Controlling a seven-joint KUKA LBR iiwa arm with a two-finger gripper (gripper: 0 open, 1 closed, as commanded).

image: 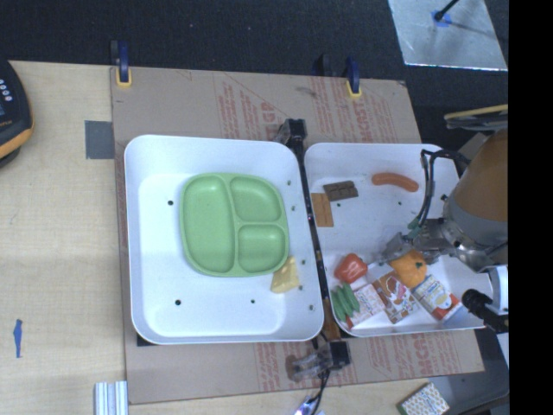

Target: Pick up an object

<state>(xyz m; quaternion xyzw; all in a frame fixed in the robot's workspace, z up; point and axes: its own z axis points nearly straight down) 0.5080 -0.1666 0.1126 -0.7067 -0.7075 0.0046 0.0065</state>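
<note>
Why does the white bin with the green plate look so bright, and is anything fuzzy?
In the camera view, light from above washes the left bin nearly flat white around the green divided plate; the small packets in the right bin are too fuzzy to read; the gripper sits over the orange toy, edges soft.

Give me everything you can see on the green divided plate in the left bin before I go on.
The green plate is a pale green, rounded-square tray that looks like matte plastic, with three compartments: one tall on the left, two smaller stacked on the right. It lies flat, slightly rotated, about mid left bin, and nothing lies in its compartments. A yellow wedge-shaped piece sits at its lower right corner, close or touching; I cannot tell which.
</note>
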